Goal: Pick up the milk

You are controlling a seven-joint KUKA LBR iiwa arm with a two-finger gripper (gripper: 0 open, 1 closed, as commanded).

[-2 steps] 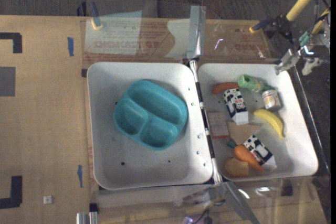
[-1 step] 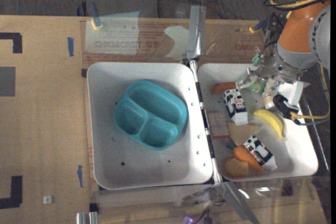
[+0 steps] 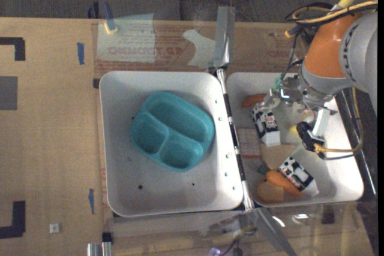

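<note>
Milk carton (image 3: 266, 123) stands in the right bin (image 3: 345, 189), close to its left wall. Second milk carton (image 3: 296, 173) lies toward the front edge, beside a carrot (image 3: 280, 178). The gripper (image 3: 288, 93) hovers near the back edge; its opening I cannot tell. A teal plate (image 3: 173, 130) rests in the left bin (image 3: 120, 189).

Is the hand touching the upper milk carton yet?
Cannot tell. In the camera view the hand sits right beside the upper milk carton, but no contact or gap shows plainly.
</note>
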